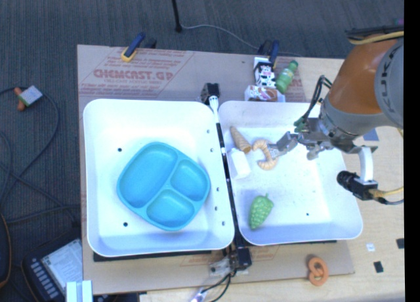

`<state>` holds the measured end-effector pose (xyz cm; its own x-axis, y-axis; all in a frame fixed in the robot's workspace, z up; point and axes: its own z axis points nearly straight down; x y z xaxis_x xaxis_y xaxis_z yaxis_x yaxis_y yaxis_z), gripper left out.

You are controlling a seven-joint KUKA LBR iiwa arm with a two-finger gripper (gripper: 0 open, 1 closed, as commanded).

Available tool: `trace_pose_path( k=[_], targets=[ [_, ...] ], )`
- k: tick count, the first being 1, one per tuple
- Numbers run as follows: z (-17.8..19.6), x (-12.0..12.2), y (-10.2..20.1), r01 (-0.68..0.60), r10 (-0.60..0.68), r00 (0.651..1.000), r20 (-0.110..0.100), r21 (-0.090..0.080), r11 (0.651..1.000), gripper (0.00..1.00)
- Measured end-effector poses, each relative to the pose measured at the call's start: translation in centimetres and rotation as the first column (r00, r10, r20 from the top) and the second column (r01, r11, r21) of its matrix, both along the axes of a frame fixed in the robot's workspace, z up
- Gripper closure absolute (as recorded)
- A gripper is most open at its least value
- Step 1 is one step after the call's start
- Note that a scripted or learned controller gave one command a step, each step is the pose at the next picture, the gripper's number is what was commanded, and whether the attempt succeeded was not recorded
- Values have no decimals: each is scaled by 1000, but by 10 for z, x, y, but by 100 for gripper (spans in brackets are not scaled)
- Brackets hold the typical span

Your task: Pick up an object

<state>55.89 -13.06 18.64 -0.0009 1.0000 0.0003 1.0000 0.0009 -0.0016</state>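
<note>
In the right white bin [341,225]: the gripper [283,144], fingers' spread impossible to tell, hovered just beside a curled orange-and-cream toy shrimp [266,155]. Risk: the cone-shaped tan toy [240,140] crowded close, so a closing grasp might nudge either one away.

Grey KUKA iiwa arm [387,107] is showing a broad orange band above the wrist. Grey metal two-finger gripper [279,151] is carrying small green fittings. Black cabling is looping alongside; a black cylindrical attachment is hanging below.
</note>
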Motion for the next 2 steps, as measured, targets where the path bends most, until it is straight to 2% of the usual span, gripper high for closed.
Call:
trace_pose_path(
  k=[1,2],
  targets=[
    [-85,-39,15,1,-1,1000,-2,1,1000,0],
    [-98,-71,28,2,-2,1000,18,-6,1000,0]
  ],
)
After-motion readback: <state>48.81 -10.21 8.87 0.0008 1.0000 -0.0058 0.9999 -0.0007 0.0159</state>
